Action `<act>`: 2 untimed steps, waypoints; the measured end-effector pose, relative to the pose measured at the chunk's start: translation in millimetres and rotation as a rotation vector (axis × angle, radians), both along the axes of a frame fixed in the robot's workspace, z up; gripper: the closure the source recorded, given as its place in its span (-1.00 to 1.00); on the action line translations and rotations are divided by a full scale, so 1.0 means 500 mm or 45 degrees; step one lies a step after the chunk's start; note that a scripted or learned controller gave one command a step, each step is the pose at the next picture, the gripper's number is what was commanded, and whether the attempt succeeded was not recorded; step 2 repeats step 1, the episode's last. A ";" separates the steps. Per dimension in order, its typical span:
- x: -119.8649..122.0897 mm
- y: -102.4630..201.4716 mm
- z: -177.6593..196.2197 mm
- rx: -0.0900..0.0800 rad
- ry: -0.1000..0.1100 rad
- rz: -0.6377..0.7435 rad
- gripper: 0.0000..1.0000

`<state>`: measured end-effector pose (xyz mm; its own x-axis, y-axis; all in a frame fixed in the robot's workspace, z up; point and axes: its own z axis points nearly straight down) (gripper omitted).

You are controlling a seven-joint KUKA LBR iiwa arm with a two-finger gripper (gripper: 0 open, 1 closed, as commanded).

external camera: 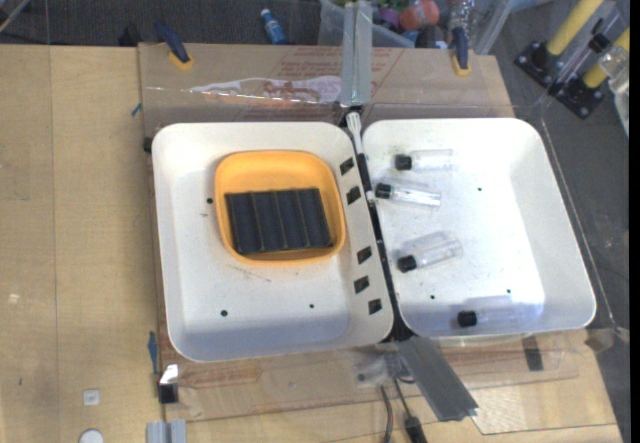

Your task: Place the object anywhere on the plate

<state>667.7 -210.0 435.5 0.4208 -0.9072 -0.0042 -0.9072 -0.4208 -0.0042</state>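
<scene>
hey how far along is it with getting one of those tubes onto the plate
Nothing looks done yet. The orange plate in the left bin carries a dark ridged block and no tube. Nothing is in hand. Four clear tubes with black caps lie in the right bin: top, second, third, and one at the near edge. Picking and placing both remain.

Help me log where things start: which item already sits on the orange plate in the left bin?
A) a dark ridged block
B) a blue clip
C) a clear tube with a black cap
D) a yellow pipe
A: a dark ridged block lies on the orange plate in the left bin, while the clear tubes lie in the right bin.
</scene>
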 end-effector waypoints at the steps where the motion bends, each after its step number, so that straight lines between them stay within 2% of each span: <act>1: 0.000 -0.007 0.000 0.001 -0.001 0.021 1.00; 2: 0.000 -0.007 0.000 0.001 -0.001 0.021 1.00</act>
